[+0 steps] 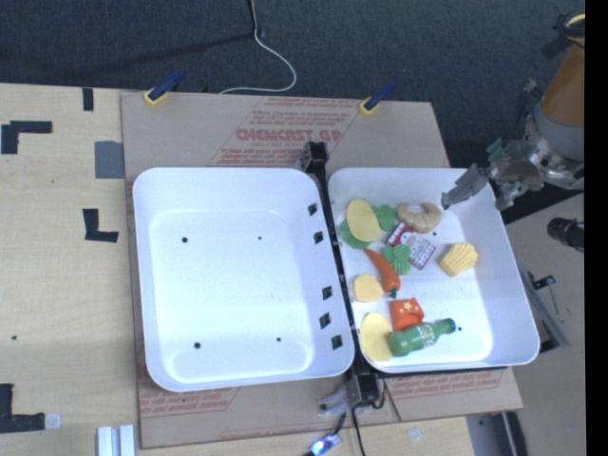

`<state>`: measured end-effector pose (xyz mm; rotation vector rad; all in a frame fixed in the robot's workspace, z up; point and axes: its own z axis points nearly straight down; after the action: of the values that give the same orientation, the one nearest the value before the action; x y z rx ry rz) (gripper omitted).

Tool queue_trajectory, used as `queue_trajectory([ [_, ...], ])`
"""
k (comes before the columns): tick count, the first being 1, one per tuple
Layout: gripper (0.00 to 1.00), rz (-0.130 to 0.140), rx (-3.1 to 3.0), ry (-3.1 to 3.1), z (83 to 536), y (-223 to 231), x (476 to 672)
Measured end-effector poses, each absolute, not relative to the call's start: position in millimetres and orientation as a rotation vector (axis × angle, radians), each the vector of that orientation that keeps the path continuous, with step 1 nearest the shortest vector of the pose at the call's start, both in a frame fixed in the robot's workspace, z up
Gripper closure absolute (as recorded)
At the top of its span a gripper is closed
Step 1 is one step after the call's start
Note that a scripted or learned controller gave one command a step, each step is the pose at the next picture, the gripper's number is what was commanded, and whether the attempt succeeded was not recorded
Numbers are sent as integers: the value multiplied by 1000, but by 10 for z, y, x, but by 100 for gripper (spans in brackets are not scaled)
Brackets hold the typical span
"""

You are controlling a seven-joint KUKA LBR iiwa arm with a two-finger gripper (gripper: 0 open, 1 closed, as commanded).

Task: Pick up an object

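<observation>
The gripper (458, 194) hangs over the right bin (503, 255), near its far right rim, just beside the bread (419, 217); open or closed, I cannot tell.

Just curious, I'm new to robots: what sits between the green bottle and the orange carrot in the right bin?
In the camera view, a small red block lies between the green bottle and the orange carrot.

The cardboard sheet (275, 133) under the two bins carries red print near its far edge; the large line reads "CHEMCAST GP", with the last letters partly covered by the clamp between the bins. The smaller red lines above and below it are too small to read. A small packet (421, 252) in the right bin bears print that cannot be read.
</observation>
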<state>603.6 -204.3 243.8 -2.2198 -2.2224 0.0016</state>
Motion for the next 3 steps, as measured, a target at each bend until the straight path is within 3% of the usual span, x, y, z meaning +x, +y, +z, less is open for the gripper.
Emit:
queue_trajectory([
  [1,0,4,-2214,-2224,762,-1991,6487],
  [2,100,3,-2217,-2227,946,-1999,6494],
  [3,100,-10,-2218,-2235,2079,-1325,6714],
])
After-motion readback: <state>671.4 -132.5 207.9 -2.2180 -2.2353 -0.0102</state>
